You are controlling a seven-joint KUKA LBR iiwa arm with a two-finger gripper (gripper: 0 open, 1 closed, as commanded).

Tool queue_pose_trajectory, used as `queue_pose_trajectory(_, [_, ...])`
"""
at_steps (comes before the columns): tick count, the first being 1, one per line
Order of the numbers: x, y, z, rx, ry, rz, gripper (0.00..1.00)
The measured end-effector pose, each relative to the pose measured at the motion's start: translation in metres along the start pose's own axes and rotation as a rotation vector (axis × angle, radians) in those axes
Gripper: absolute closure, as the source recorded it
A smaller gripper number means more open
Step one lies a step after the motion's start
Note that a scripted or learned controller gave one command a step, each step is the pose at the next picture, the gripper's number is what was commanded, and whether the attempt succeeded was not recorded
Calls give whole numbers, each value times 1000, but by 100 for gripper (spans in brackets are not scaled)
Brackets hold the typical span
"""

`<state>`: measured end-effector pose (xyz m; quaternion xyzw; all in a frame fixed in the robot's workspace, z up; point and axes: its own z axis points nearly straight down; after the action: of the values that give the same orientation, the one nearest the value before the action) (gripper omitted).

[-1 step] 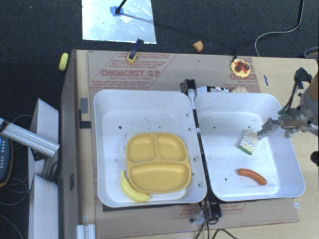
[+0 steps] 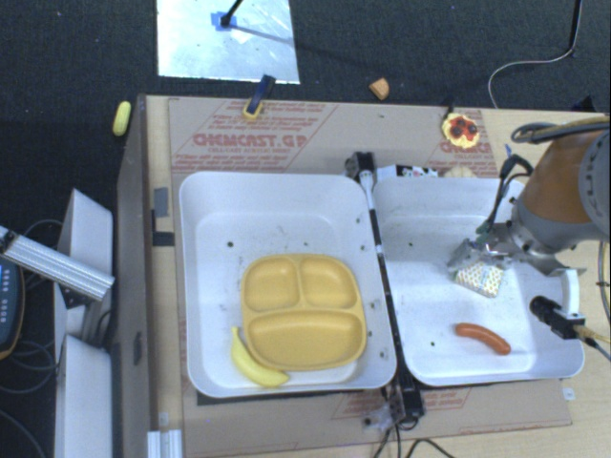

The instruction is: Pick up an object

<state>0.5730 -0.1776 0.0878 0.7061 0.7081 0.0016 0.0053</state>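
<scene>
1. We see two white bins side by side on a brown bench. The left bin holds a yellow plate with three parts.
2. A yellow banana lies just beside the plate, at its near left corner, touching its edge.
3. The right bin holds a red-orange sausage. It lies flat near the front of the bin, by itself.
4. In the right bin we also see a small white thing with spots. It sits a bit further back than the sausage.
5. The arm reaches in from the right. It is grey with an orange part.
6. The gripper is low in the right bin, right at the spotted thing, and seems to touch its top.
7. We cannot tell how the gripper's grabbing parts are set, or if the spotted thing is caught between them.
8. Behind the bins, a small round yellow and red toy lies on the bench.
</scene>
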Motion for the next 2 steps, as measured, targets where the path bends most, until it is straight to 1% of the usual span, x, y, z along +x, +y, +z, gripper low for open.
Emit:
queue_pose_trajectory(1, [1, -1, -8, 5, 4, -1, 100])
queue_pose_trajectory(2, [1, -1, -8, 5, 4, -1, 0])
